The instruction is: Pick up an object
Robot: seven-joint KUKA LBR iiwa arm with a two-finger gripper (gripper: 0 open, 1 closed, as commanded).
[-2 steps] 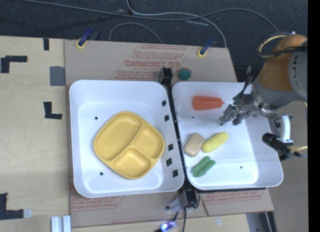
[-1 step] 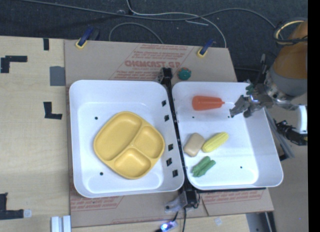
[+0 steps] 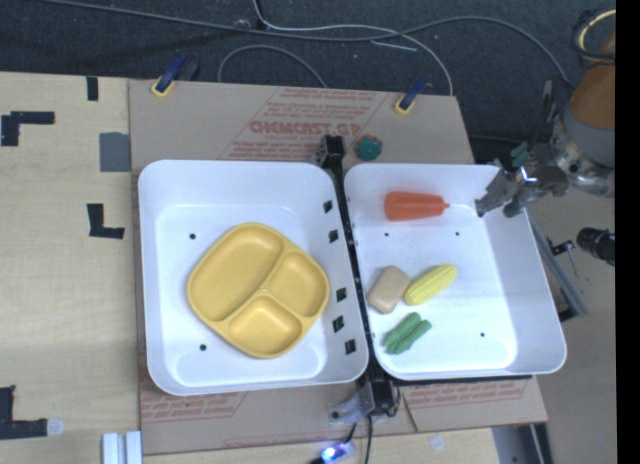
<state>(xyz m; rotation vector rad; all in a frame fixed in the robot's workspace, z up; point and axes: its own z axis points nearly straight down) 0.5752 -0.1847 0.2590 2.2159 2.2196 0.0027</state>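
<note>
The right bin [image 3: 528, 297] holds an orange carrot [image 3: 415, 206] near its back, a tan bread piece [image 3: 388, 289] and a yellow corn cob [image 3: 430, 283] side by side in the middle, and a green pea pod [image 3: 407, 333] in front of them. My gripper [image 3: 502, 202] hangs over the bin's back right edge, to the right of the carrot and apart from it. Its fingers are open with nothing between them.
The left bin [image 3: 155, 252] holds a yellow divided plate [image 3: 258, 289]. A small teal object [image 3: 369, 147] lies on the cardboard behind the bins. Black clips line the wall between the two bins. Cables run across the dark floor at the back.
</note>
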